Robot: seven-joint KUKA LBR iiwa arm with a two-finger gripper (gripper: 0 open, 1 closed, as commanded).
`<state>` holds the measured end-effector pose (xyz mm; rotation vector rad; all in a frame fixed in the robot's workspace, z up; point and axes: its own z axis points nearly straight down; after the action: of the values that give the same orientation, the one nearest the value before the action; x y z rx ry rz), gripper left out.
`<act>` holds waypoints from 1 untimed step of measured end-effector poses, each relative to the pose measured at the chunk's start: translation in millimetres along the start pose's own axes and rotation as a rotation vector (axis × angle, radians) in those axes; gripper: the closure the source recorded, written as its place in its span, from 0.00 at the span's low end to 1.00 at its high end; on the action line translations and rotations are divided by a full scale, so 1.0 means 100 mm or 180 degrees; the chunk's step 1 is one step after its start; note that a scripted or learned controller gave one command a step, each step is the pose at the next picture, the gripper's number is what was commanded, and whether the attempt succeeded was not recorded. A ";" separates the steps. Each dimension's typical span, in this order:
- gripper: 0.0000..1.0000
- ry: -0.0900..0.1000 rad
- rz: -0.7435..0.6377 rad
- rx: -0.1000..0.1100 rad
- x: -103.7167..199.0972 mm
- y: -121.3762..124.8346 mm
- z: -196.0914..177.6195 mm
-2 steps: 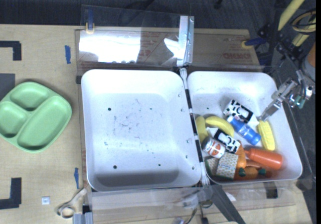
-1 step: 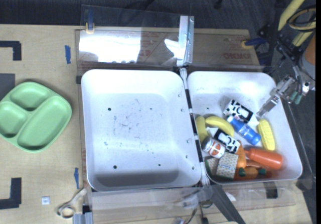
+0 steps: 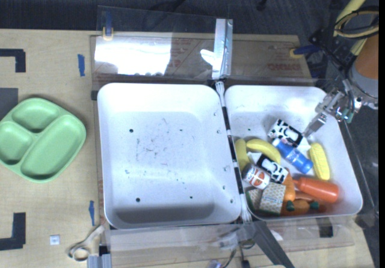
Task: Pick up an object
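My gripper (image 3: 313, 126) hangs over the right side of the right bin (image 3: 264, 100), reaching in from the arm's orange-banded wrist (image 3: 367, 71). Its tip is just right of a black-and-white patterned object (image 3: 285, 133), close to it; contact cannot be made out. Below lie a banana (image 3: 262, 146), a blue bottle (image 3: 295, 157), a yellow corn cob (image 3: 320, 161), an orange bottle-shaped item (image 3: 316, 188), a red-and-white can (image 3: 257, 178), a second black-and-white item (image 3: 274, 168) and a small tan box (image 3: 272, 198). They are piled in the bin's front half.
The left bin (image 3: 108, 101) adjoins the right one along a shared rim. A green divided plate (image 3: 40, 139) rests on the bench at the far left. A clear panel (image 3: 156, 50) stands behind the bins. Scissors (image 3: 81, 249) lie at the front left.
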<state>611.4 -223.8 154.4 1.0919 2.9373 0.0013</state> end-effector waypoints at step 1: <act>0.00 0.0014 -0.0161 0.0004 0.10 -0.06 0.19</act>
<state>600.2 -222.0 135.8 1.0185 2.9682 0.0016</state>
